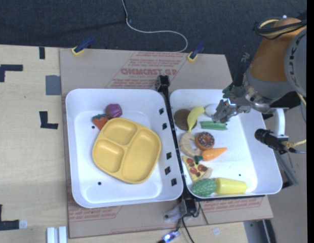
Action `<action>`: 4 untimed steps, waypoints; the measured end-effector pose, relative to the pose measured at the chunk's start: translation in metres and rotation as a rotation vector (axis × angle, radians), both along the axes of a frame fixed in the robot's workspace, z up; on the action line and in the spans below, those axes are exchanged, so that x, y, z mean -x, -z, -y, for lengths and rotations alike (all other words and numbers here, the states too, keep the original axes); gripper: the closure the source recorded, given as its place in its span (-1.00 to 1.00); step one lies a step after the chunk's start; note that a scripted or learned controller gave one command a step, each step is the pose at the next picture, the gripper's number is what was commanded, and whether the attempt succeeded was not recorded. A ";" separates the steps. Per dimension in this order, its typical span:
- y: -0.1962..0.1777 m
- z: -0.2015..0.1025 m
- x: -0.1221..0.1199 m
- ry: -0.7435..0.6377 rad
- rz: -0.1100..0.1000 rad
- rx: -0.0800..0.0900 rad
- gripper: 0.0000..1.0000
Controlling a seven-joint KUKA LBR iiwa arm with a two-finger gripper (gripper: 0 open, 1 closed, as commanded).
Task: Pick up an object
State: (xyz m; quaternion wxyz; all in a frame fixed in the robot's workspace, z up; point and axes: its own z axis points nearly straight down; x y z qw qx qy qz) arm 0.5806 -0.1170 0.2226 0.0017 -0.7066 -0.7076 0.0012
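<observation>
While the gripper [221, 111], whose state I cannot tell, hovers over the right bin [258, 158] near a banana [194, 117] and green stick [213, 126], crowded toys could make a grab slip.

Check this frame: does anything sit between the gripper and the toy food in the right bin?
Nothing visible does. The gripper hangs directly over the green strip at the right bin's upper part, with the banana and carrot lying off to its side.
</observation>
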 end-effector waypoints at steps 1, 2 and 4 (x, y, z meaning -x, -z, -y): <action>-0.007 -0.051 -0.023 -0.006 -0.001 -0.001 1.00; -0.010 -0.107 -0.044 -0.007 -0.001 -0.001 1.00; 0.007 -0.211 -0.078 -0.006 -0.002 0.000 1.00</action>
